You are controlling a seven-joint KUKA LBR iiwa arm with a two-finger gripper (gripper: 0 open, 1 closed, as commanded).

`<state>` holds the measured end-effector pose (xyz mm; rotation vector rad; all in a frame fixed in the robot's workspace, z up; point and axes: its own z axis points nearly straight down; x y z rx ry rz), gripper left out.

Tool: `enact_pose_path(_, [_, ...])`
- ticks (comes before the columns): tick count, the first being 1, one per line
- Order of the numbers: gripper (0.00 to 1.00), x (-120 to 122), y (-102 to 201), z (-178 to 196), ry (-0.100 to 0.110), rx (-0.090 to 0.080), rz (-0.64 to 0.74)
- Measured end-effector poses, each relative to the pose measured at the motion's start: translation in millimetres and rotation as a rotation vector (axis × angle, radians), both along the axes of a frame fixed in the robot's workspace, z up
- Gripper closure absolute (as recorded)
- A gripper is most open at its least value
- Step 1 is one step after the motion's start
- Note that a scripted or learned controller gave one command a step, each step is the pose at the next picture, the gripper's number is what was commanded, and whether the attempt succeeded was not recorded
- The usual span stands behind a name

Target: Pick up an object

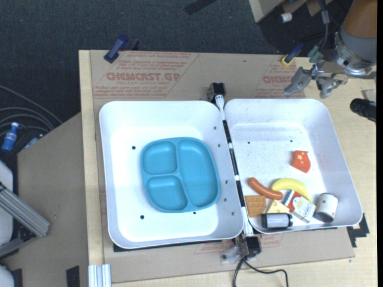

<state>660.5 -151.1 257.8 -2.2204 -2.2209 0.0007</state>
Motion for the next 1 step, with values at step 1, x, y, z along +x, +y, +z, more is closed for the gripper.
enact_pose_path(1, [0.0, -48.1, -51.7, -107.0, 0.004, 0.0, -0.002])
